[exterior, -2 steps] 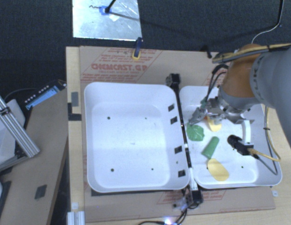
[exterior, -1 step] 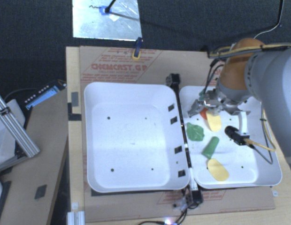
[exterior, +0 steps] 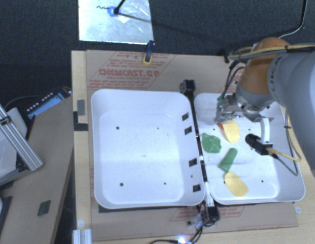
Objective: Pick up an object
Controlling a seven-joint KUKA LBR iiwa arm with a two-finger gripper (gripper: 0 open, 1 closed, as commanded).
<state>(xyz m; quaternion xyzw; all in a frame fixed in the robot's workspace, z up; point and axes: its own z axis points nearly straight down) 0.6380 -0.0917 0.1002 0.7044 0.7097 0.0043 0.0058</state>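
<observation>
cardboard sheet (exterior: 127, 70) under bins | foil square (exterior: 116, 13) beyond | clamp (exterior: 148, 55) on edge

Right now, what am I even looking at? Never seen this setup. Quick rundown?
It is a single shot from a fixed camera above a bench, looking down at a slant. The big grey shape with an orange band is a robot arm reaching in from the right. Its gripper hangs over the right bin, just above a yellow piece. Whether it holds anything cannot be told from here. That bin also holds a green leaf-like piece, a green cylinder and another yellow piece. A second white bin, the left bin, sits beside it. The job is simply to pick something up.
</observation>
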